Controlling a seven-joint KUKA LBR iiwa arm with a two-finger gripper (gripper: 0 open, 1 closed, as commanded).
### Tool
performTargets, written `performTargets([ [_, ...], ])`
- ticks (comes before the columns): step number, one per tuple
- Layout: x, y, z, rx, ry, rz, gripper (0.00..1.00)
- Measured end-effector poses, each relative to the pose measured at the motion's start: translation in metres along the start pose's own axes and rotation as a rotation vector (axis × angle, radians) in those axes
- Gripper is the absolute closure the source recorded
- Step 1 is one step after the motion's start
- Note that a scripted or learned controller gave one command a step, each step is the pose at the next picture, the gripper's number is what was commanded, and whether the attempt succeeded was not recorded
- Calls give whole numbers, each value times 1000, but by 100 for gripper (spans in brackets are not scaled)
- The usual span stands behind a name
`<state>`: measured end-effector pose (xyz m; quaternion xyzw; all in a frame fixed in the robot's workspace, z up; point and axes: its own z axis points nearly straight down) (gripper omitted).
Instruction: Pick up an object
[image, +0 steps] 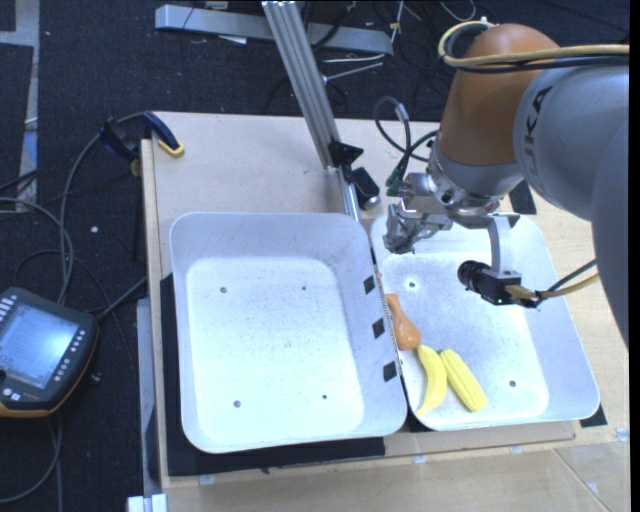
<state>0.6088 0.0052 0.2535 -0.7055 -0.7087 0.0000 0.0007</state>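
- Pale wood counter (250, 150) carries two shallow white bins side by side, with dark floor and loose cables around it.
- Nearest the camera, in the right bin (560, 340), a yellow banana (433, 378) and a yellow corn cob (464, 379) lie just beside each other near the front edge.
- Just behind them an orange gourd-shaped toy (402, 324) rests against the bin's left wall.
- The left bin (200, 240) has only specks on its floor.
- Farther back, the gripper (403, 236) hangs over the rear of the right bin, well apart from all three objects; whether it is apart or together cannot be told.
- Nothing is lifted yet, so the reach, grasp and lift all appear to remain.
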Motion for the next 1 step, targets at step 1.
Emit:
performTargets([
  [1,46,2,1,-1,0,0,100],
])
